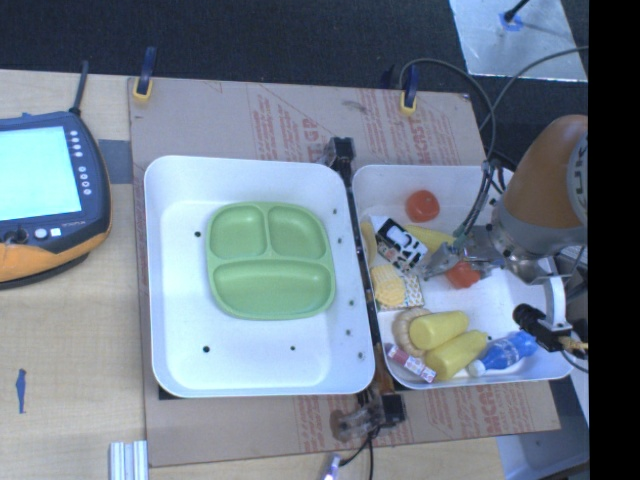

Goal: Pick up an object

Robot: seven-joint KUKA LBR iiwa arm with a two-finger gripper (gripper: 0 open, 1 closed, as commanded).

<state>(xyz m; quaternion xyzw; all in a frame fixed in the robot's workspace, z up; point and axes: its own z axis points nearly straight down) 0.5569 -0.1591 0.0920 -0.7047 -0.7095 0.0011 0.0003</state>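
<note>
Dark carpet floor (250, 18) beyond wooden bench (70, 368); cardboard sheet (300, 118) on top.

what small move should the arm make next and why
Probably a short drop straight down. The gripper hangs in the right bin beside the red piece and the black-and-white item, with nothing visibly between its fingers.

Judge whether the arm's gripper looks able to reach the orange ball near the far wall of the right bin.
Probably yes. The orange ball lies apart from the other things, with bare bin floor around it, and the gripper hangs just beside it.
</note>
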